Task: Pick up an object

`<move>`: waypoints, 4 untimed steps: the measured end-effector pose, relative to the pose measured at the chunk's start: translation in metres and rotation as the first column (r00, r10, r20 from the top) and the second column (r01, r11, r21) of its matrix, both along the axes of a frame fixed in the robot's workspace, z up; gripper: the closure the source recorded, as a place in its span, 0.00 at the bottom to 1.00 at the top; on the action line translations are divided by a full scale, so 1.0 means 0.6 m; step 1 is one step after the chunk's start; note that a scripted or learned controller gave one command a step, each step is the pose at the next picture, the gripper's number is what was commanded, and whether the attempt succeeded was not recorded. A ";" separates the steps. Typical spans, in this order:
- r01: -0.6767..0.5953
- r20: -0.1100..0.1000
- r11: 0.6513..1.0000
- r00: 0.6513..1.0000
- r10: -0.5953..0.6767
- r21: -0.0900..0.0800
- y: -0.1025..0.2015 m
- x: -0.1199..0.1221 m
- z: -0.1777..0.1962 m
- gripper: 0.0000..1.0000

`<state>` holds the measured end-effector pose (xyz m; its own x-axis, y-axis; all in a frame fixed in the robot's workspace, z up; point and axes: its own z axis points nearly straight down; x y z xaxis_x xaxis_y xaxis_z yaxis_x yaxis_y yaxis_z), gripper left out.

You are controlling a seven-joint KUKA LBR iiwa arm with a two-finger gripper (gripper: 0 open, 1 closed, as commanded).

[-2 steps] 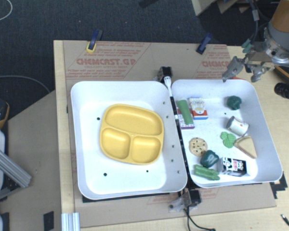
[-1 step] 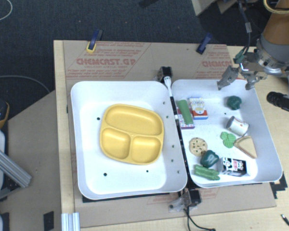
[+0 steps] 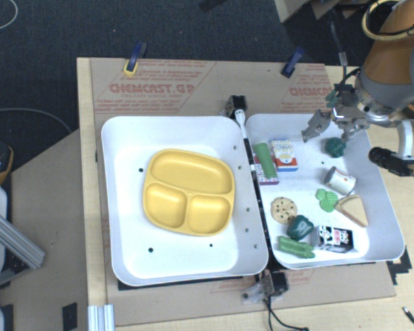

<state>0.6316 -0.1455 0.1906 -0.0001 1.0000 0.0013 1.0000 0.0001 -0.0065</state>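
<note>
My gripper (image 3: 331,129) hangs over the far part of the right bin (image 3: 383,205), its two fingers spread apart and nothing gripped between them. A small teal-green object (image 3: 334,145) lies on the bin floor just in front of and below the fingertips. Closer to the front lie a white cup on its side (image 3: 340,180), a green leafy piece (image 3: 326,199) and a tan sandwich wedge (image 3: 352,211). Toward the bin's left side are a green bar (image 3: 264,157), a small white and orange carton (image 3: 284,154) and a cookie (image 3: 283,209).
A yellow divided plate (image 3: 188,190) rests in the left bin (image 3: 124,143). At the right bin's front are a dark green pepper (image 3: 301,226), a green pod (image 3: 294,247) and a black and white carton (image 3: 335,236). The arm's orange band (image 3: 393,43) rises at the upper right.
</note>
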 end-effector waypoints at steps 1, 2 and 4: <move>0.000 0.000 1.000 1.000 0.000 0.000 0.000 -0.004 -0.072 0.00; 0.001 0.008 1.000 1.000 -0.001 0.002 -0.001 0.002 -0.169 0.00; 0.000 0.019 1.000 1.000 0.000 0.000 -0.001 0.010 -0.146 1.00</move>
<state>0.6378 -0.1459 0.1028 -0.0005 1.0000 0.0013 0.9999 0.0004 0.0129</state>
